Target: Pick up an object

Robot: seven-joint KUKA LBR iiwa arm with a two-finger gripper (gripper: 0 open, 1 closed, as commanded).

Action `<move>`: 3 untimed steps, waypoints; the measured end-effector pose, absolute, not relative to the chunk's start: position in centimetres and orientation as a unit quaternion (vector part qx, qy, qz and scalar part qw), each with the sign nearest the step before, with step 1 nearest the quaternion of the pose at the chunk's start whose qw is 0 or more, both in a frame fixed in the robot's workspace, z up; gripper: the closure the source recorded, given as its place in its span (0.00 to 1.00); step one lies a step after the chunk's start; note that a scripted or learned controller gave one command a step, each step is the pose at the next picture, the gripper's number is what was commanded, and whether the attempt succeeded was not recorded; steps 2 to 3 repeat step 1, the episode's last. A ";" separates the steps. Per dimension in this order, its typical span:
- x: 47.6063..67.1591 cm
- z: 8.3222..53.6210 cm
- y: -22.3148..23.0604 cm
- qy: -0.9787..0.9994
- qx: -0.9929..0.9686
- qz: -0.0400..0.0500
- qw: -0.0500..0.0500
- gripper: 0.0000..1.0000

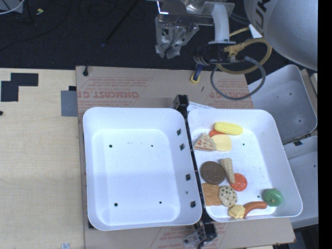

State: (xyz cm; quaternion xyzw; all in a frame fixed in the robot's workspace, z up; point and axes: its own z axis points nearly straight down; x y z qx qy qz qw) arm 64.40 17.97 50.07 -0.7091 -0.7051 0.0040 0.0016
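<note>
End effector (pixel 169 48) hangs high beyond the far edge of the brown cardboard sheet (pixel 135 90), over the dark floor, touching nothing and holding nothing; fingers point down and bunch close at the tips, but open or closed I cannot tell at this size.

Targets are all toy food in the right white plastic bin (pixel 275 139): yellow corn cob (pixel 228 128) at the far side, brown round cookie (pixel 212 172) mid-bin, green round fruit (pixel 272 196) near the front right corner. The left white plastic bin (pixel 135 170) sits beside it.

To do the step well, probably go for an isolated piece such as the green fruit or corn, centre over it, descend straight and avoid the crowded cluster by the cookie.
</note>
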 end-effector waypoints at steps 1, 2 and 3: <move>64.3 53.9 24.7 -0.709 -0.705 -0.001 0.001 1.00; 64.3 53.9 24.7 -0.709 -0.705 -0.001 0.001 1.00; 64.3 53.9 24.7 -0.709 -0.705 -0.001 0.001 1.00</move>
